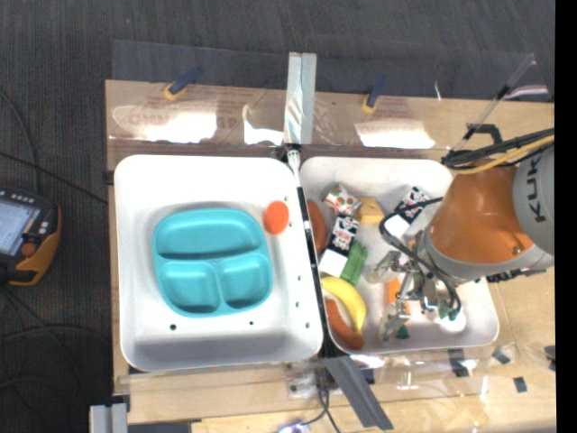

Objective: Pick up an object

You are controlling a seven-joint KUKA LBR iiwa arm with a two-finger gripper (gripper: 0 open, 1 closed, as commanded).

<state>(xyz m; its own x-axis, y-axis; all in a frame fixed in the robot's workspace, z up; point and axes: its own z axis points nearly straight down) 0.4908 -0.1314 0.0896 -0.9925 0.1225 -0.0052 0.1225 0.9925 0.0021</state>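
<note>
The right bin (478, 330) holds a jumble of small objects: a yellow banana (348, 299), a green block (355, 262), two patterned cubes (343, 233), a pale yellow piece (370, 211) and a brown oval (315, 225). My gripper (407, 307) hangs low over the bin's front right part, under the orange wrist band (473, 219). A small orange piece (393, 290) and a small green piece (399, 331) lie right beside it. I cannot tell whether it touches either of them. The banana lies about a hand's width to its left.
The left bin (135, 242) holds a teal divided plate (214, 258) and an orange ball (276, 216) near the shared wall (309, 269). Black and yellow cables (491, 152) run along the arm at the right. A handheld pendant (22, 233) lies off the bench at the far left.
</note>
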